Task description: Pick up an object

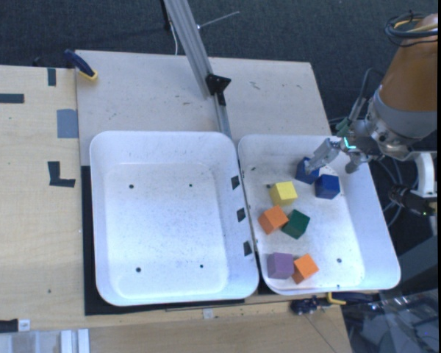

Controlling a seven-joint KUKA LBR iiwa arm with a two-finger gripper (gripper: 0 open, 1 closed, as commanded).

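Now the gripper (336,155) hovers at the right bin's (367,219) far end, fingers spread, holding nothing, just above two blue blocks (327,186). They look light, rigid, smooth-faced: I'd pinch the nearer one across opposite flat sides.

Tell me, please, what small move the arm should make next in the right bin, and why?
Probably a short drop straight down onto the blue blocks. The gripper sits just above them near the far edge of the right bin, and no block can be seen between its fingers. The yellow block lies apart to the left, so it should not get in the way.
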